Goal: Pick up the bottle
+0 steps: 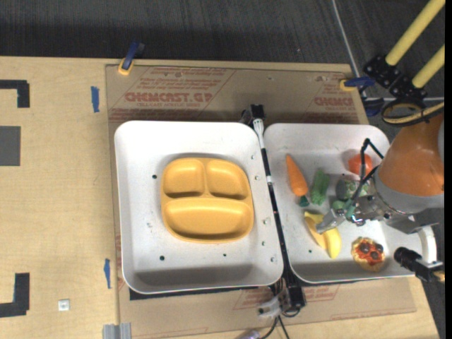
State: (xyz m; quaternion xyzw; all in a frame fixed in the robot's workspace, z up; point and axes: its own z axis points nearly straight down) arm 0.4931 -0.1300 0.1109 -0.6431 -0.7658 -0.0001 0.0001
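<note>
Gripper (344, 207) low in right bin (321, 134), fingers' opening cannot tell amid clutter. Green bottle (320, 187) lies just left of it, beside carrot (297, 175), banana (326, 237) nearer. Yellow divided plate (207, 198) sits in left bin (134, 210).

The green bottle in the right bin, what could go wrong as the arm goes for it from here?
1. The green bottle lies packed between the carrot and the banana, so the gripper may nudge or catch one of those instead.
2. The bottle seems to lie flat and slanted, so a shallow pinch could slip off.
3. The black cable by the wrist might snag on the toys.
</note>
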